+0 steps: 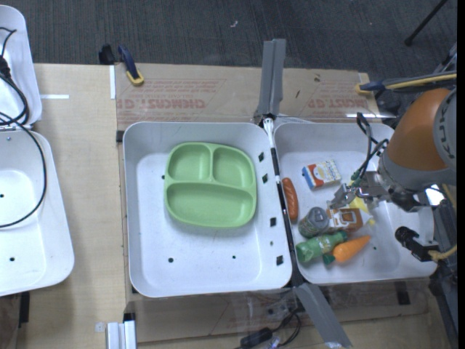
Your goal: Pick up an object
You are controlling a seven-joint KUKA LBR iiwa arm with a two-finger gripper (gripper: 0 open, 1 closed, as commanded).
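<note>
Reaching in from the right, the arm is bent down over the right bin, its jaws lowered among the clutter. Whether the jaws are open or shut cannot be told; their tips are lost against the items. A carrot, green bottle, sausage and small carton are held in this bin. A green divided plate is held in the left bin.

Smooth matt plastic — the green plate and white bins — on a brown cardboard-like bench.
</note>
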